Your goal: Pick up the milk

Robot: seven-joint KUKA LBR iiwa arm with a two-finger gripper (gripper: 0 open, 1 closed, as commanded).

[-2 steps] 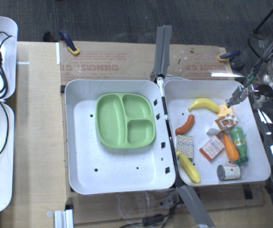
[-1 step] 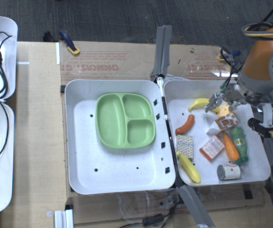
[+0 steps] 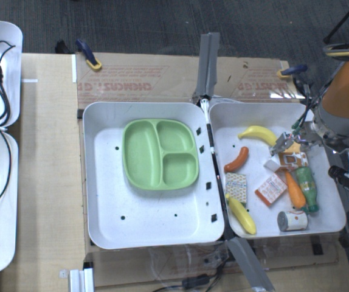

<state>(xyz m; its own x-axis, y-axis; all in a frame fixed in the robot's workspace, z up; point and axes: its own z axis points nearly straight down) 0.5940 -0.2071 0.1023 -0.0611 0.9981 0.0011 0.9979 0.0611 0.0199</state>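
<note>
In the left bin (image 3: pixel 101 181) lies a green divided plate (image 3: pixel 160 154), well apart from the work. The right bin (image 3: pixel 238 117) holds the clutter: a sausage (image 3: pixel 236 159) and a patterned packet (image 3: pixel 236 187) toward its left, one banana (image 3: pixel 242 215) near the front edge and another banana (image 3: pixel 258 133) toward the far side. Further right lie a red-and-white packet (image 3: pixel 270 189), a carrot (image 3: pixel 294 190), a green bottle (image 3: pixel 306 187) and a small can (image 3: pixel 293 221).

The milk (image 3: pixel 292 159), a small carton with an orange-brown panel, sits toward the right of this bin, just above the carrot and bottle. The gripper (image 3: pixel 289 143) is down at the carton's far edge, touching or nearly so; whether it is released or clenched I cannot tell, because its tips blur into the carton.

By my reading, the step in hand is the grasp itself. The next move calls for a firm closure on the carton alone, then a straight lift clear of the neighbouring carrot and bottle.
</note>
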